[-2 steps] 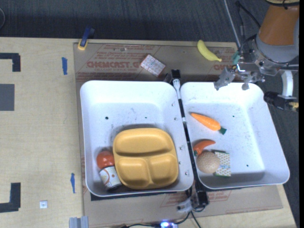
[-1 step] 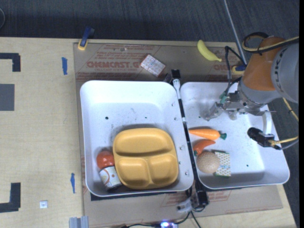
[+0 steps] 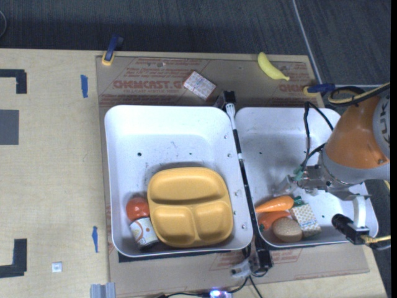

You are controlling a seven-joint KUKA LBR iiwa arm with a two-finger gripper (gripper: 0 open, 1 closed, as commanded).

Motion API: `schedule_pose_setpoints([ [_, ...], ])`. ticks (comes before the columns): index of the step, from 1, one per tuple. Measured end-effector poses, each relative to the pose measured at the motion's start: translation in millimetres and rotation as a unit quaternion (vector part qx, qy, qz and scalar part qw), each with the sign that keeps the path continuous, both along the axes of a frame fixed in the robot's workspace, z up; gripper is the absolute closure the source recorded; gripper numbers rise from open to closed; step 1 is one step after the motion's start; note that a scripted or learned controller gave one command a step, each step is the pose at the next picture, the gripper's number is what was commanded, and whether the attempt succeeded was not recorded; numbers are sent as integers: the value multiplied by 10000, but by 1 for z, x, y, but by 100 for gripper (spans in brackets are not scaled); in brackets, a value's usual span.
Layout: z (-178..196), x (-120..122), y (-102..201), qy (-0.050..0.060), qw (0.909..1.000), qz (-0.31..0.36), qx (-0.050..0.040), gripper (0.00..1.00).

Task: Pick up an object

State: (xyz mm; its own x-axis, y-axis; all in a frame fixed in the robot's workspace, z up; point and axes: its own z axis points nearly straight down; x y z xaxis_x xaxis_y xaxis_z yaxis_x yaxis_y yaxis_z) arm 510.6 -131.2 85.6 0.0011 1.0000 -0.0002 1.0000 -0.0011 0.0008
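Here the tool (image 3: 305, 182) is hovering in the right bin (image 3: 273, 126), its state impossible to tell (too blurred). The carrot (image 3: 275, 204) is lying just below-left, long axis running left-right.

The arm (image 3: 363, 143) is cut off by the right edge. The gripper (image 3: 308, 180) is too blurred for its fingers to be judged. The red object (image 3: 137, 208) is partly hidden by the yellow tray (image 3: 189, 205).
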Motion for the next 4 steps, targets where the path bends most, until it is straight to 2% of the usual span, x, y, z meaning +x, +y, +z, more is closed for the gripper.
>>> schedule_pose_setpoints([
  [1, 0, -30, 38, -10, 10000, 6, 7, 0],
  [2, 11, -28, 38, -46, 10000, 0, 1, 100],
  [3, 99, -29, 144, -5, 10000, 14, 6, 100],
  [4, 99, -26, 67, -9, 10000, 2, -7, 100],
])
